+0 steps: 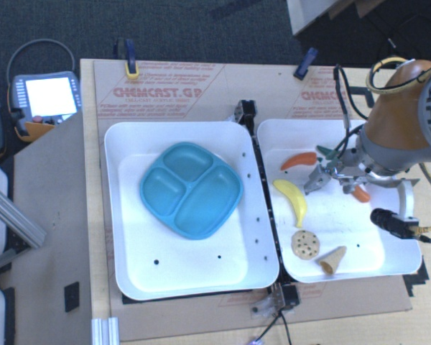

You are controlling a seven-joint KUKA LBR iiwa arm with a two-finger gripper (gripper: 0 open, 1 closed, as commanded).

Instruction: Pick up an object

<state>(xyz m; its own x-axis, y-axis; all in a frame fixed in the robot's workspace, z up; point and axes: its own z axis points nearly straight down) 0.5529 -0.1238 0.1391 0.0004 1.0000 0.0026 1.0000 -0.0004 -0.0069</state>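
Two bins: set side by side; the right bin (388, 261) serves as landmark.
Gripper (322, 180): seen over the right bin's upper middle; finger spread cannot be told, nothing is seen held.
Banana (293, 200): lying just left of and below the gripper, apart from it.
Orange pepper (299, 160): just above-left of the gripper.
Cookie (304, 244): below the banana.
Cone (333, 258): beside the cookie, near the bin's front wall.
Blue plate (192, 190): in the left bin (129, 264).

The bench (100, 192), seemingly board-topped, bears two white bins (129, 264) side by side.
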